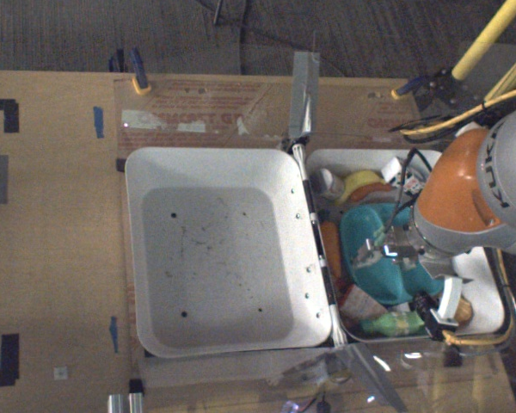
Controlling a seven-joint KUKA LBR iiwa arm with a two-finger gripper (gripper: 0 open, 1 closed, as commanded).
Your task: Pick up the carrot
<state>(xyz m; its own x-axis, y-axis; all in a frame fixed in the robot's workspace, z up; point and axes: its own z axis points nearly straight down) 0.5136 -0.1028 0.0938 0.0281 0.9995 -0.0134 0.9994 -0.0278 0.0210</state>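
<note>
From the overhead camera I see the arm [477, 192] reaching in from the right and hanging over the right bin [497, 312], its orange band and grey wrist covering much of that bin's contents. The hand [396, 252] sits low over a teal object [374, 256] in the middle of the clutter; I cannot tell how its grip stands, since the wrist body hides it. The carrot [329, 246], as I judge it, is the orange strip lying along the right bin's left wall, just beside the teal object and apart from the hand. So I take the pick as not yet made: the carrot lies in the bin, and reaching, closing and lifting all remain. Around it lie a yellow item [361, 183], a green item [394, 323] and a white bottle-like piece [328, 181]. The left bin [146, 188] sits beside it. Both rest on a tan bench [52, 256] marked with blue tape, with dark carpet and cables beyond.
</note>
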